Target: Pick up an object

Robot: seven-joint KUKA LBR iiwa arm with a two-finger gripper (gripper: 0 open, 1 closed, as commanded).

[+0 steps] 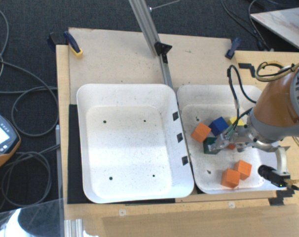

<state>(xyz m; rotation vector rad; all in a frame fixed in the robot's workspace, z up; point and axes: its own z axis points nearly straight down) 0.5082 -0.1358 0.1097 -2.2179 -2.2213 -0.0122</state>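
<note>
Looking at the gripper (216,146) first, I see it low in the right bin (199,181), among the blocks, but I cannot tell how it is set or whether it has anything. A dark green piece (209,143) lies right at its tip. Just beside sit an orange cube (201,132) and a blue cube (219,125), touching each other. Two more orange cubes (237,174) lie near the bin's front edge, apart from the cluster. These look like small, light, stiff blocks; I'd take one across opposite flat faces. The front pair seems easier, being less crowded. The left bin (90,147) sits alongside.
</note>
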